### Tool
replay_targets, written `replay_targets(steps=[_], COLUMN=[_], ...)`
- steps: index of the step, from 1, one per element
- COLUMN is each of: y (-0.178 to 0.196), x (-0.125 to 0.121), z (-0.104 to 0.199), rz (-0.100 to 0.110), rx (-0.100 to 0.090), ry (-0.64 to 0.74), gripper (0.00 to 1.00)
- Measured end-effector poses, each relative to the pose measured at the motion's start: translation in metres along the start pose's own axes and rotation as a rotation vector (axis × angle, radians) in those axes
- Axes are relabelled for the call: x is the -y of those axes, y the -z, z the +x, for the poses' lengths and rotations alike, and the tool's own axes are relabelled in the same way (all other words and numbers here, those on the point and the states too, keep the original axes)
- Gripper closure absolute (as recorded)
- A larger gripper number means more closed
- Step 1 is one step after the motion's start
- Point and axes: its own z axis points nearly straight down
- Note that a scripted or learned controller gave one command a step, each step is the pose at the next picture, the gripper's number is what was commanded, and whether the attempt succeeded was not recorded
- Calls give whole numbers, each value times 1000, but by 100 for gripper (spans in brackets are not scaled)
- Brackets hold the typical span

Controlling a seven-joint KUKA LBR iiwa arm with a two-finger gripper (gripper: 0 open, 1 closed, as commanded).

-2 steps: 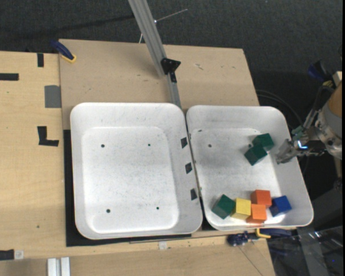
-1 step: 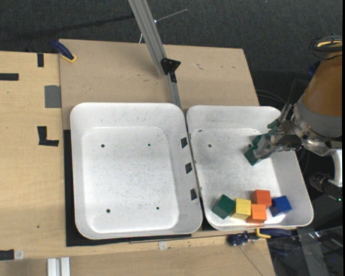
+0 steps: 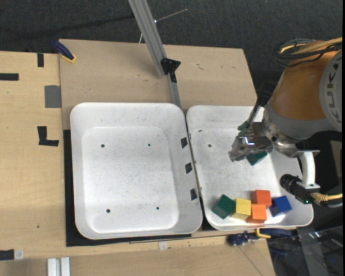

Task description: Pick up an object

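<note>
We note open white floor in the right bin (image 3: 218, 131) around its upper and left parts — blocks crowd its lower edge: green (image 3: 223, 206), yellow (image 3: 243, 207), two orange (image 3: 260, 204), blue (image 3: 280, 204). The left bin (image 3: 126, 165) sits beside it. A dark teal block (image 3: 256, 158) sits mid-right, at the hand (image 3: 245, 148). We cannot tell whether the hand grips it, or its spread.

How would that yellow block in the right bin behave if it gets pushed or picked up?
The yellow block looks like a flat-faced cube, so it would probably slide, not roll. It seems rigid. It sits against the green block and an orange block, so a push would likely shift them too.
</note>
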Motion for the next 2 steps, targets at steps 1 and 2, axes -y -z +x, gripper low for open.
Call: replay_targets(steps=[1,2], y=[-13,-12], x=[-9,1], z=[57,112], rz=[1,1], rx=[0,0], ry=[0,1], gripper=[100,100])
